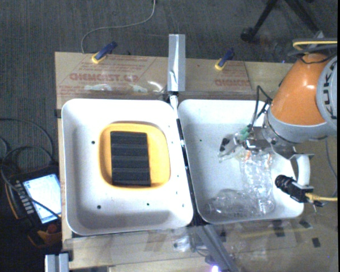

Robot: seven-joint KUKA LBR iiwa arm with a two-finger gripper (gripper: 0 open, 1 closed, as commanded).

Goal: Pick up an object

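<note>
In the left bin (pixel 79 208) lies a yellow rectangular object with a black ribbed top (pixel 133 156), flat near the middle. The right bin (pixel 209 123) holds a clear plastic bottle (pixel 258 177) running front to back and a second clear, crumpled plastic piece (pixel 232 204) along the front wall. My gripper (pixel 236 146) hangs over the middle of the right bin, just left of the top end of the clear bottle. The arm's grey and orange wrist (pixel 300 103) covers the bin's right back corner. Whether anything sits in the gripper is not visible.
A metal bar (pixel 176 61) stands at the back between the bins. Two blue and yellow clamps (pixel 103 51) (pixel 225 59) hold the cardboard backboard. A black fitting with a yellow cable (pixel 289 187) sits at the right bin's front right rim.
</note>
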